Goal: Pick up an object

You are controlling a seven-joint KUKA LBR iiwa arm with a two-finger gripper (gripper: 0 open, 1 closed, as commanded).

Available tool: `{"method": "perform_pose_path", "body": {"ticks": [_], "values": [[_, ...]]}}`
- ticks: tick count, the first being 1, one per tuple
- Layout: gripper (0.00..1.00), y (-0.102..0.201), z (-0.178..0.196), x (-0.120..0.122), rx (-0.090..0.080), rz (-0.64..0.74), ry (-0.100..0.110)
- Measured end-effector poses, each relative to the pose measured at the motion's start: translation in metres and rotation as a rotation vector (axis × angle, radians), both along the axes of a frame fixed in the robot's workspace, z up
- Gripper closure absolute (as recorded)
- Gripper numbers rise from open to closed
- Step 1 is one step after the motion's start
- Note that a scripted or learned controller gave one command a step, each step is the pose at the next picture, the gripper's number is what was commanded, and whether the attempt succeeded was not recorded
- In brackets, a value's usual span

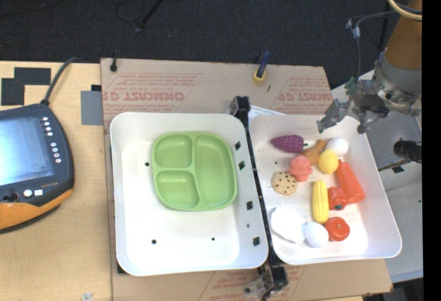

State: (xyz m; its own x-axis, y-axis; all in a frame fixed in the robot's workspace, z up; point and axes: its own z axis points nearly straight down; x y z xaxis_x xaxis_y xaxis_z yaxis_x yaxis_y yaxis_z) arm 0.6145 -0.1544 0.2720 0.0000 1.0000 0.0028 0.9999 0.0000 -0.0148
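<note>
Two shallow white bins sit side by side on cardboard. Left bin (131,237) holds a green divided plate (193,171) with 3 compartments. Right bin (382,237) holds toy food: a white egg (316,234), tomato (337,229), corn cob (320,200), cookie (284,183) and purple eggplant (288,143). Above that bin's upper right corner, the gripper (346,119) hovers with its 2 fingers spread apart, grasping nothing.

Looking down at a slant from above the bench (62,244), far enough back to take in both white bins (131,155) and dark floor (207,3) beyond.
</note>
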Motion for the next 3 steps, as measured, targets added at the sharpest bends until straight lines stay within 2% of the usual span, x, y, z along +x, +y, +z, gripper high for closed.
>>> {"method": "perform_pose_path", "body": {"ticks": [1, 2, 3], "values": [[0.0, 0.0, 0.007, 0.002, -0.002, 0.001, -0.012], [0.0, 0.003, -0.036, 0.001, -0.001, 0.003, -0.008], [0.0, 0.003, -0.099, -0.003, -0.001, 0.002, -0.007]]}}
